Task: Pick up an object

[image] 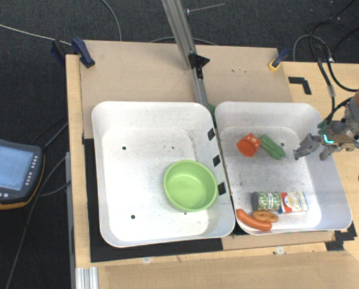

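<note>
1. Gripper (pixel 314 147) at right edge of frame, over right bin's (pixel 327 188) right wall; fingers apart, nothing between them.
2. Red object (pixel 248 145) touching green block (pixel 272 147), upper middle of right bin, left of gripper, apart from it.
3. Carton (pixel 279 201) and sausage-like toy (pixel 253 220) near bin's lower edge.
4. Green bowl (pixel 190 186) lower right in left bin (pixel 143 161).

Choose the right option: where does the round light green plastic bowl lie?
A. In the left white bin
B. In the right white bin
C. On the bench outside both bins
A: the round light green plastic bowl sits inside the left white bin, near its right wall.
</note>
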Action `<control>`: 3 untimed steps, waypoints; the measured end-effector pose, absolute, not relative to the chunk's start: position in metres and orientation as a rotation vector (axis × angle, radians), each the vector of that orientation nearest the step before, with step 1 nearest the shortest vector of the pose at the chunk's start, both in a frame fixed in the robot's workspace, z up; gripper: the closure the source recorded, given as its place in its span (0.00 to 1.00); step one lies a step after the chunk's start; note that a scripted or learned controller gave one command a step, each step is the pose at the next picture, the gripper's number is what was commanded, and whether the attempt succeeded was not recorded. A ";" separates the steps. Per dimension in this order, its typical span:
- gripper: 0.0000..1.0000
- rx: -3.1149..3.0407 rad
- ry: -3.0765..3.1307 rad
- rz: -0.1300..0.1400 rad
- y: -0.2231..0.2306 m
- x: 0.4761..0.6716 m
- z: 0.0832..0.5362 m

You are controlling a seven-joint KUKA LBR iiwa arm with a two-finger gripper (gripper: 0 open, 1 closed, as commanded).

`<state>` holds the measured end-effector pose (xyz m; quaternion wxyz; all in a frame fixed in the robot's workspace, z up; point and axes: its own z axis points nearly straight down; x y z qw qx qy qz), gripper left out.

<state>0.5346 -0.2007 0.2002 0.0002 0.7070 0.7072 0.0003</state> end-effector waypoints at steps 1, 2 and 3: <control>0.00 2.221 2.222 0.001 -0.201 0.535 0.200; 0.00 2.224 2.223 -0.002 -0.206 0.528 0.155; 0.00 2.224 2.224 -0.003 -0.205 0.527 0.103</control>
